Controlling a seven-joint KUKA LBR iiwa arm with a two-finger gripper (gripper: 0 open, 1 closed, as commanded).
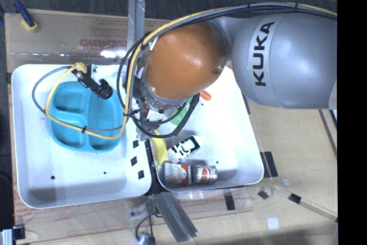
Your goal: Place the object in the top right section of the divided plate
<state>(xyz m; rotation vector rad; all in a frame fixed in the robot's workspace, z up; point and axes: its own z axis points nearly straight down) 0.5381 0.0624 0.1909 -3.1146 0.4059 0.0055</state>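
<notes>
A blue divided plate (pixel 80 116) lies in the left bin (pixel 34 181), with a yellow cable draped across it. The arm's orange band and wrist (pixel 180 66) hang over the divider between the bins and hide the gripper beneath them. In the right bin (pixel 249 163) lie a bottle with a red and white label (pixel 189 174), a small black and white item (pixel 186 146), a yellow piece (pixel 159 152) and a greenish thing (pixel 179 117) partly under the wrist. A small orange bit (pixel 205 96) peeks out at the wrist's right edge.
A black connector (pixel 94 86) on the yellow cable (pixel 57 74) rests at the plate's top right corner. A blue and yellow clamp (pixel 24 14) lies on the bench at far left. A grey bar (pixel 136 14) stands behind the bins.
</notes>
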